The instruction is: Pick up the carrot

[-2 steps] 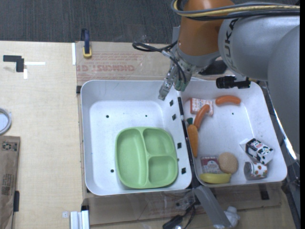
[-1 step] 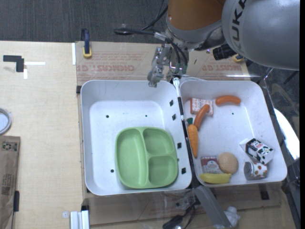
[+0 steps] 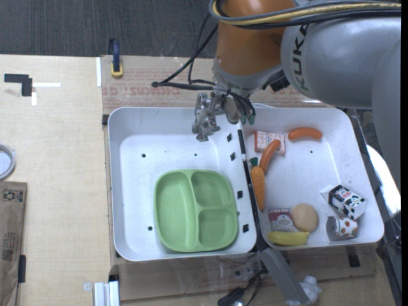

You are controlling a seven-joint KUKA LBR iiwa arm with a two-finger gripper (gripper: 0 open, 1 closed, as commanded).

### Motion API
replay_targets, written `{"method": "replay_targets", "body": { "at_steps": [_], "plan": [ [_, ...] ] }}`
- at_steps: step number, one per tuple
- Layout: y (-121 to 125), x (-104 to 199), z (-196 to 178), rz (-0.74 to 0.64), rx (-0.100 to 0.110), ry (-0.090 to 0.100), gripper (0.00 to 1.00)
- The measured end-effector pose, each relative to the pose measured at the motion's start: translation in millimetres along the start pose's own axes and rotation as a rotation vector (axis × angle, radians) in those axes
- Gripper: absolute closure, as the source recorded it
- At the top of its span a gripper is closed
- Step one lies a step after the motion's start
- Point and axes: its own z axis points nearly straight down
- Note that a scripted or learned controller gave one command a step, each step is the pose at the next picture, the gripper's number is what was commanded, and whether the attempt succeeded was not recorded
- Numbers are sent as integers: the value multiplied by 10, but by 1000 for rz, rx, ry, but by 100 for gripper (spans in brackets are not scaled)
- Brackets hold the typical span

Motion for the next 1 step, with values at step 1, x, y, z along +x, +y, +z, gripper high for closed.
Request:
{"method": "replay_targets", "body": {
  "at_steps": [1],
  "plan": [
    [515, -182, -118, -378, -1, -4, 100]
  ]
}}
